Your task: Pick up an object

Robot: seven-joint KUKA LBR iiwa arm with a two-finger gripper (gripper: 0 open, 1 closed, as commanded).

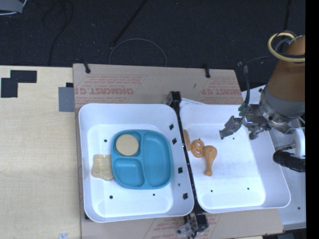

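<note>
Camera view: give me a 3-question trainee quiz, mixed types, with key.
1. True or false: the blue tray sits in the right bin.
2. Multiple choice: the round cookie lies
A. on the bin floor
B. in a tray compartment
C. under the gripper
3. Fill in: the drumstick and pretzel lie in the ____ bin.

Key:
1. False; the tray is in the left bin.
2. B
3. right
</note>
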